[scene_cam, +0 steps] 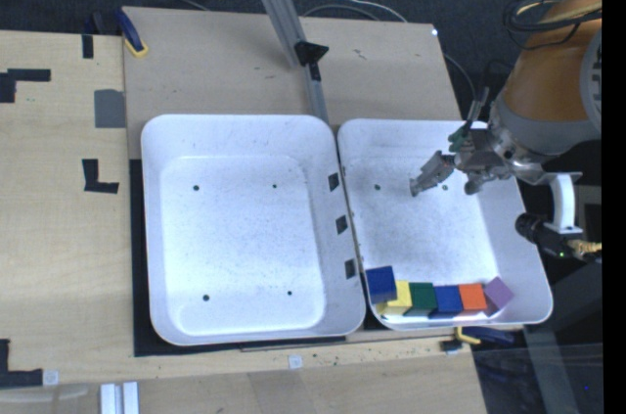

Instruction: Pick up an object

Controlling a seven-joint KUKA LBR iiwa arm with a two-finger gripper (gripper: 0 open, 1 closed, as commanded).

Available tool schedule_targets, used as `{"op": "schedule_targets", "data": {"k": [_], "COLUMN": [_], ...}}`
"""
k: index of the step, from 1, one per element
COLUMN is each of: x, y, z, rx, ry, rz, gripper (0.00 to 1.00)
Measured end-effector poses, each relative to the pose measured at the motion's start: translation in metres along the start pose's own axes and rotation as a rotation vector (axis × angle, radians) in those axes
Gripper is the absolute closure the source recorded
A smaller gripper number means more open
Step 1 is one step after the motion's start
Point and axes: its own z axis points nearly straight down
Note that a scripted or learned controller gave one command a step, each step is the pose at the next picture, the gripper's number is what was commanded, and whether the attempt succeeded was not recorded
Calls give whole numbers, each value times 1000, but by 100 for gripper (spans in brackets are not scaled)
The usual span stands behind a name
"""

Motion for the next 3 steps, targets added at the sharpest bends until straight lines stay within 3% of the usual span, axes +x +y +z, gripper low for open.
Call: {"op": "schedule_targets", "data": {"k": [1,2,3], "x": [112,-4,111], "y": [0,-19,82], "z": [49,21,-93], "rx": [5,-2,-12], "ry": [3,-4,2], "rz": [-6,9,-10], "gripper": [0,0,0]}}
